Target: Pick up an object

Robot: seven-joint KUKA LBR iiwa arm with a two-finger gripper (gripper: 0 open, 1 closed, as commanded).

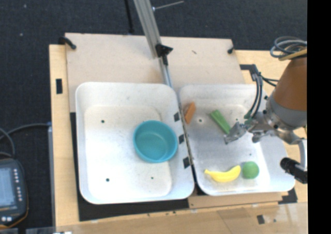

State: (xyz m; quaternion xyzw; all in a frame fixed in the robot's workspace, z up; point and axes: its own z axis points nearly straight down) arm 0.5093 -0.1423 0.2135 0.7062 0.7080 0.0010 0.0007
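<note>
Overhead slanted view of the desk (59, 140) with two shallow white bins. The metal two-finger claw (234, 134) hangs low over the right-hand white bin (269, 184), reaching in from the right on a grey arm with an orange band (292, 86) above the wrist. The view is too coarse here to tell whether the claw is released or clenched, and nothing can be seen between its tips. Just beside the claw, up and to the left in the view, lies a flat green rectangular block (220, 121), its near end close to the claw tip and possibly touching it. Further left, against the bin's left wall, lies a small orange carrot-shaped piece (189, 111). Below the claw, near the bin's front edge, a yellow toy banana (223, 174) lies lengthwise, with a small round green ball-like fruit (250, 170) just beside its right end. Well apart to the left, in the left-hand white bin (90, 104), stands an upright teal plastic bowl (155, 141), close to the wall shared by the two bins.
</note>
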